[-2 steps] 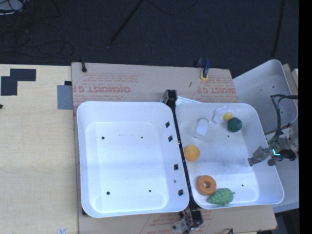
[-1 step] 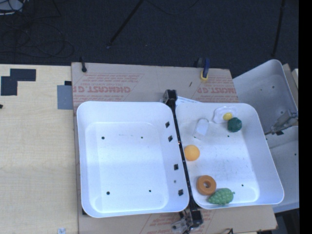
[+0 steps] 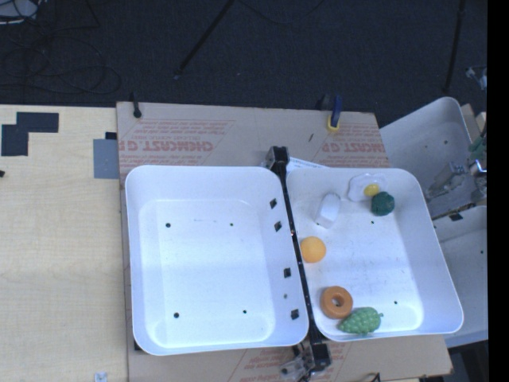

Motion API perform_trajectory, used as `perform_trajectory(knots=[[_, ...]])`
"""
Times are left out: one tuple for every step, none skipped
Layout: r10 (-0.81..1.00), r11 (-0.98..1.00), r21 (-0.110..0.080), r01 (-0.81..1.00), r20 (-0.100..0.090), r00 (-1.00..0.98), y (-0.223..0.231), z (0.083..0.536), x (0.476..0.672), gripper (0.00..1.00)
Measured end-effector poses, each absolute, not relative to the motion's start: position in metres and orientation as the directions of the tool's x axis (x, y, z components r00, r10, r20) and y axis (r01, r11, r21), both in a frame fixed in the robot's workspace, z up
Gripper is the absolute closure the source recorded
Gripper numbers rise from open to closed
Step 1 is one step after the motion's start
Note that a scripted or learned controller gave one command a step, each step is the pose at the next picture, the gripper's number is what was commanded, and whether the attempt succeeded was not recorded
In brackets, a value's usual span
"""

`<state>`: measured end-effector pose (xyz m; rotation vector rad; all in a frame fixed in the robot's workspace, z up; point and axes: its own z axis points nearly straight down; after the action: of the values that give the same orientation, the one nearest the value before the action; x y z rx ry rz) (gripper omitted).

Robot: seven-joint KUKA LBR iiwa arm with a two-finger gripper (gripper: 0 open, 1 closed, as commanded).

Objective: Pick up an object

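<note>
Six small things, including a round orange ball [image 3: 312,250], lie in the right shallow white bin [image 3: 398,261]; my gripper's state I cannot tell.

The right bin [image 3: 429,293] holds an orange ball [image 3: 312,250], a ring [image 3: 337,302] and green grapes [image 3: 360,321].

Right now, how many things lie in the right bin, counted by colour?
Orange: 2, the ball and the ring
Green: 2, the dark green ball and the light green bumpy cluster
Yellow: 1, a small piece
White: 1, a small object
Total: 6
</note>
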<state>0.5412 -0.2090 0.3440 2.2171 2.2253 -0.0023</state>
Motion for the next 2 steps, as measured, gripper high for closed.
perform_trajectory(knots=[[1.0, 0.004, 0.001, 1.0, -0.002, -0.004, -0.213, 0.351, 0.576, 0.0], [1.0, 0.005, 0.001, 1.0, -0.001, -0.005, -0.212, 0.345, 0.629, 0.0]])
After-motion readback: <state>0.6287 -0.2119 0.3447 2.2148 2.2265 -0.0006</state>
